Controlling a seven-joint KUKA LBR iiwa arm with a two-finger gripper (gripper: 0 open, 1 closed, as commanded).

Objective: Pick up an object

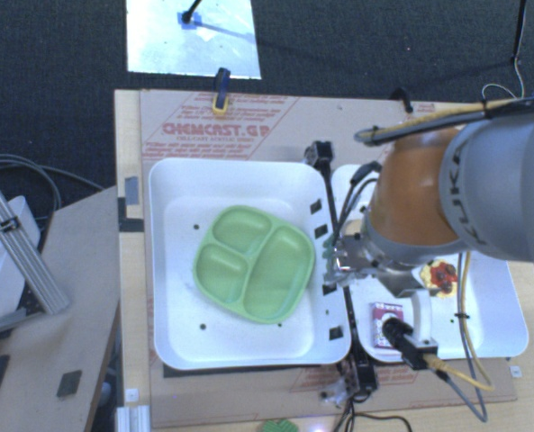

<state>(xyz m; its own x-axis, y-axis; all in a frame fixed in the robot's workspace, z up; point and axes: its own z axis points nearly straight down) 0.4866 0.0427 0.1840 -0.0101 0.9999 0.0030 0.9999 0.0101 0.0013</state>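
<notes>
**A:** Start at the pincer. What are you seeing there?

**B:** You are looking at the metal two-finger gripper point(343, 268) hanging under the grey arm with its orange band point(429, 196), right over the black-clipped divide between the two bins. The wrist is covering most of it, so you cannot tell whether it is open or closed, or whether it has hold of anything.

**A:** And what is lying nearest to it?

**B:** Just to its right, in the right-hand shallow white plastic bin point(505, 331), you are seeing a small flat card with a pink-and-white printed face point(386, 314), partly under the black cable fitting. A little further right, a small red-and-yellow patterned object point(442, 275) is peeking out beneath the arm; it is too blurred for you to name.

**A:** And on the other side?

**B:** The left-hand shallow white plastic bin point(172, 241) is holding a pale green three-compartment plastic plate point(255, 263), lying flat near the middle, its right edge near the gripper but apart from it. Both bins are sitting side by side on a brown cardboard sheet with red printed lettering point(217, 124).
</notes>
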